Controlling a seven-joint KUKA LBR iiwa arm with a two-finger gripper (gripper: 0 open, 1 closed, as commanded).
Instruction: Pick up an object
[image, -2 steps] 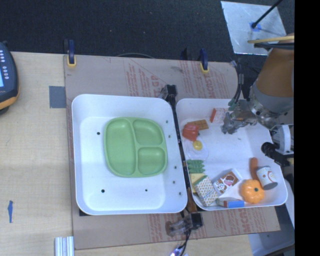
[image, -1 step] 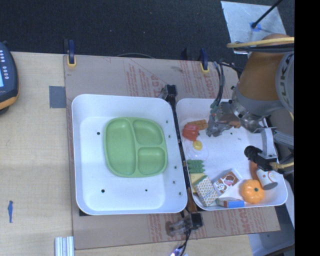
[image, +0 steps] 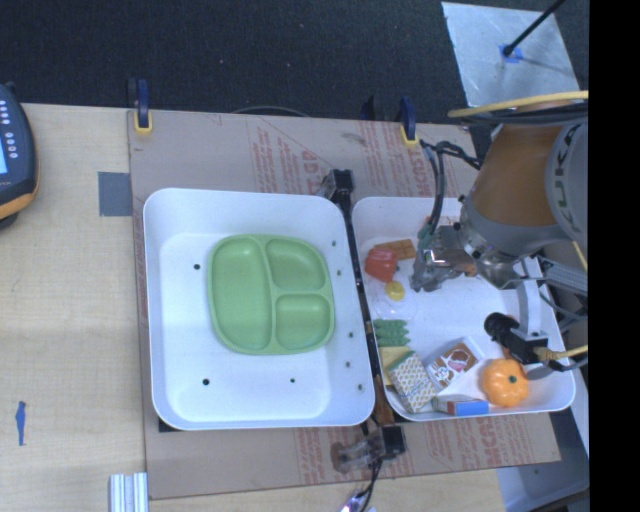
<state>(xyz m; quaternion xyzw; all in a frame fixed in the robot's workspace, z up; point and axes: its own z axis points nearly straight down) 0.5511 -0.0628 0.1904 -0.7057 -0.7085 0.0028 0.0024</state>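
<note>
Hovering over the right shallow white bin (image: 560, 400), pre-grasp.
Two-finger gripper (image: 432, 268) sits beside the red toy piece (image: 381, 263); pincer state: can't tell. Next: descend, centre, close.

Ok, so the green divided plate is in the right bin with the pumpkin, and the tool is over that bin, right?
Not quite. The camera view shows the green plate alone in the left bin. The pumpkin is in the right bin, and the tool is over that right bin, near the red item.

Pincer (image: 432, 268) low, arm (image: 520, 190) overhead
</note>
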